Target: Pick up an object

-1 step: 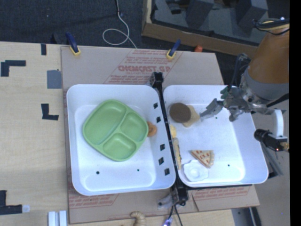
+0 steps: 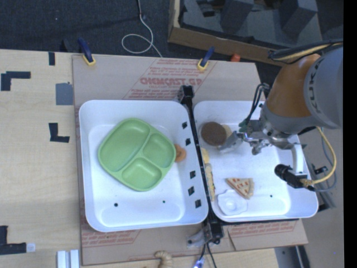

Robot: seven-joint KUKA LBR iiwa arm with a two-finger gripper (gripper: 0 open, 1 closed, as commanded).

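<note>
Tucked mostly under the green plate's (image 2: 137,153) rim at three o'clock: a small orange object (image 2: 180,153), shape unreadable. Hidden partly beneath the black divider (image 2: 195,155) between the bins: a yellow strip (image 2: 208,175), its kind unclear. Cut off at the frame's three o'clock edge: the grey arm (image 2: 329,88); too blurred to read: the gripper (image 2: 245,141) fingers' spacing.

Two bins side by side on the tabletop (image 2: 33,166), divided plate (image 2: 136,154) in the left bin (image 2: 89,205), toy cookie (image 2: 213,133) at the back of the right bin (image 2: 301,208), pizza slice (image 2: 241,186) toward its front, fried egg (image 2: 231,204) just before the slice, gripper (image 2: 233,141) beside the cookie.
</note>
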